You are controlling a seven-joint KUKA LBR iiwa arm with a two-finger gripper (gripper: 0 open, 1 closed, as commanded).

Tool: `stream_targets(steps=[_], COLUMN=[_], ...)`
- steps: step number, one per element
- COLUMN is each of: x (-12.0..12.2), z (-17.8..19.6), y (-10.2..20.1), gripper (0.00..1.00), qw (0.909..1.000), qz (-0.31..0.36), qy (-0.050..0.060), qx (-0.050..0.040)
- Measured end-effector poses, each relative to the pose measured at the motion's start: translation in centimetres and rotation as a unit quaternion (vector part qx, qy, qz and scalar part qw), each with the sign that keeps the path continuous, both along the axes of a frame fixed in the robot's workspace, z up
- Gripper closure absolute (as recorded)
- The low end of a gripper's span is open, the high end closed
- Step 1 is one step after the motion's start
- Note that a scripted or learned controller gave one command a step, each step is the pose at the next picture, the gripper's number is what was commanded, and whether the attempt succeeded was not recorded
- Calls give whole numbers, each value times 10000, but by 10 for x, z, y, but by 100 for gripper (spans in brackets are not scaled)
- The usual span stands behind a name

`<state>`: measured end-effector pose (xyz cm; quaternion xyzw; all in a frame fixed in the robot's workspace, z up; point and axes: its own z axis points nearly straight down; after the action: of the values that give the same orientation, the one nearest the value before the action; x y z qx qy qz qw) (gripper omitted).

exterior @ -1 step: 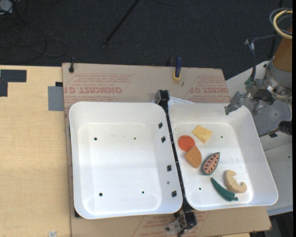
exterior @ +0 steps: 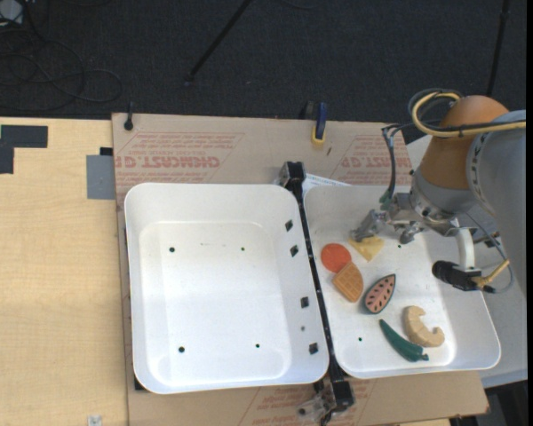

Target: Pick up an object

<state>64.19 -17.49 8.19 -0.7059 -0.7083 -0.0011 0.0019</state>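
My gripper (exterior: 368,231) hangs low over the upper middle of the right bin (exterior: 466,349), reaching in from the right. Directly below and touching or nearly touching it lies a small yellow wedge (exterior: 369,250). Left of the wedge is a red-orange round piece (exterior: 335,256), with an orange waffle-like piece (exterior: 348,283) under it. A dark oval slice with a red face (exterior: 379,294) lies beside that. Nearer the front are a green pepper-like strip (exterior: 401,342) and a tan curved piece (exterior: 423,327).
The left bin (exterior: 151,238) sits beside the right one, parted by a black-clipped divider rim (exterior: 304,264). The grey arm with its orange band (exterior: 466,140) and cables overhang the right bin's far right side. A blue-yellow clamp (exterior: 319,124) stands at the back.
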Motion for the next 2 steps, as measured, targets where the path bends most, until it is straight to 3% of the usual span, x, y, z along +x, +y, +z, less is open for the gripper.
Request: stream_targets(steps=[1, 2], x=[2, -52], z=[19, 11], y=[-1, 58], gripper=[100, 100], qw=[10000, 10000], qz=[17, -8], qy=[-29, -55], qx=[-20, -36])
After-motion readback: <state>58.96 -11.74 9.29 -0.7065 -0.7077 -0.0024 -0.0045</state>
